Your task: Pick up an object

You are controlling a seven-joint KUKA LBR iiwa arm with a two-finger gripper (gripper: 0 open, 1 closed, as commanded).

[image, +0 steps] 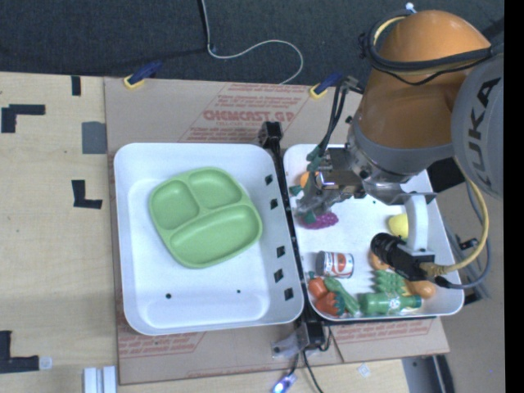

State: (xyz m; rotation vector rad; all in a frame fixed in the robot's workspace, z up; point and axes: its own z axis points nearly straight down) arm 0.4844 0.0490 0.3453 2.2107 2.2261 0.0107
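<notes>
- Gripper (315,196) sits low over the right white bin (360,219), right above the purple grape bunch toy (321,217)
- Fingers – can't tell if open or closed
- Green divided plastic plate (205,217) sits in the left white bin (135,219)

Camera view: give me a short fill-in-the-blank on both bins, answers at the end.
1. The green three-compartment plastic tray lies in the ___ white bin.
2. The small red-and-white can lies on its ___.
3. The gripper is low over the right white bin, just above a ___ toy.

Answers: left; side; purple
</notes>
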